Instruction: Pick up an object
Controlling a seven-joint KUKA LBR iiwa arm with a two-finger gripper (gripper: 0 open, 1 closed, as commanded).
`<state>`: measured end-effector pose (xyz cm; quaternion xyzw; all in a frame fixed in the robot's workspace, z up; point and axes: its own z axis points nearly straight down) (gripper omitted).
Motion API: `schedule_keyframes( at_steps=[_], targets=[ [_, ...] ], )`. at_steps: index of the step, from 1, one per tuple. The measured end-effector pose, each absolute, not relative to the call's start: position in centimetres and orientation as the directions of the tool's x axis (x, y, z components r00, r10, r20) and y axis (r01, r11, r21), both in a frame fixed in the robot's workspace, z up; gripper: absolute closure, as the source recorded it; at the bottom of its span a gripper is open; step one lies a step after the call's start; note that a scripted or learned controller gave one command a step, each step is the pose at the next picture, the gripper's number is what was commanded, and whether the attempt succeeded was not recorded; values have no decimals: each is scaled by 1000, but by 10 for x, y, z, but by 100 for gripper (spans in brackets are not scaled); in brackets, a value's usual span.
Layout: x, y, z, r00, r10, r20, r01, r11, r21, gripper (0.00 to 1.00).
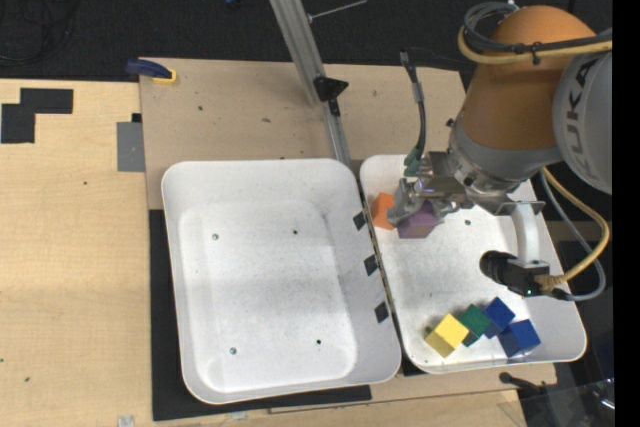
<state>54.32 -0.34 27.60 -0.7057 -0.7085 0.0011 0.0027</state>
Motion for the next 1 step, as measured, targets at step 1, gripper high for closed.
schedule_keyframes(
  at_steps=[1],
  targets=[
    [528,48,255,-5,1000,2,1000,5,-7,100]
  ],
)
